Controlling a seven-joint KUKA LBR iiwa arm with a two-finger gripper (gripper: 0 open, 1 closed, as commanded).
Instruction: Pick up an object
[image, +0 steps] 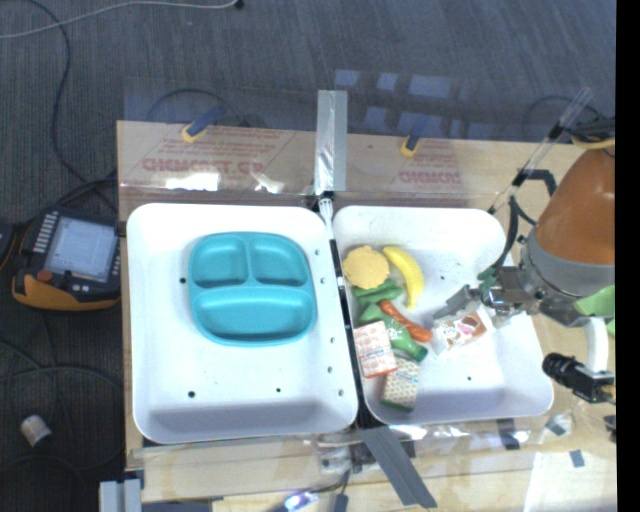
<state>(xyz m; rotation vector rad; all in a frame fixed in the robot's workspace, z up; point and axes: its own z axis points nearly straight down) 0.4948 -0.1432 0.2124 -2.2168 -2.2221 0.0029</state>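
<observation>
Camera view takes in, largest first, the two white bins side by side: the left bin (160, 390) bears a teal divided plate (250, 286), and the right bin (520, 385) holds a cluster of small toy foods along its left wall. The arm (580, 235) reaches in over the right bin's right rim, its gripper (478, 297) low inside the bin. Whether the jaws are spread or pressed together I cannot tell, since the dark metal parts run together at this angle.

Just below and left of the gripper lies a white packet with red print (462, 330), flat on the bin floor, touching or nearly touching the tool; nothing is visibly pinched. That packet looks like the nearest candidate. Further left sit a banana (405, 271), a round yellow biscuit-like piece (365, 266), a green piece (376, 297), a red and white carton (372, 348), a carrot-like orange piece (410, 325) and a speckled pouch (401, 384), packed closely together.

To do the step well, I judge the jaws should straddle the packet's narrow side and descend squarely before closing, because a flat, thin thing can slide away from a glancing contact. Keeping clear of the crowded items to the left avoids nudging them. The lift should be straight up and slow.
</observation>
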